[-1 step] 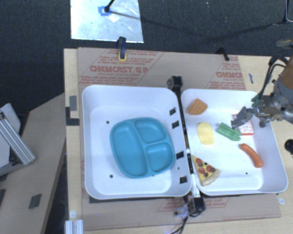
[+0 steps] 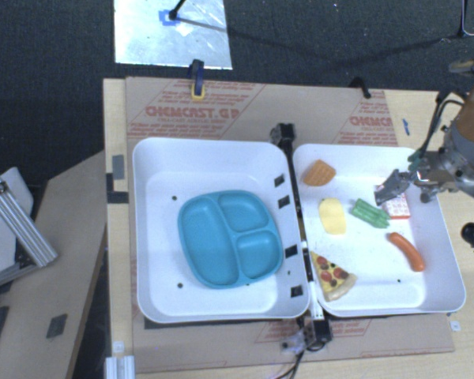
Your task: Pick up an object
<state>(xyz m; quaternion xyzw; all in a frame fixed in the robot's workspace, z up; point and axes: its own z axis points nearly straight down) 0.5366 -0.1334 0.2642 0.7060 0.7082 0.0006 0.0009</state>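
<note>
Plastic toy food fills the right-hand bin [image 2: 446, 290], and working near to far you have a pizza slice [image 2: 332, 275] at lower centre, a sausage [image 2: 407, 252], a yellow block [image 2: 332, 215], a green pod [image 2: 370, 213], a red-and-white packet [image 2: 398, 207] and an orange piece [image 2: 319, 173] farthest; all look light, stiff and a little slick, so take the sausage or pod across its narrow middle. Your pincer [image 2: 393, 188] hovers right of centre just over the packet, and whether it is spread or closed I cannot tell. Beyond sit the blue tray [image 2: 229, 238] in the left bin [image 2: 154, 172], the cardboard-topped desk [image 2: 245, 105], and dark carpet [image 2: 47, 54].
</note>
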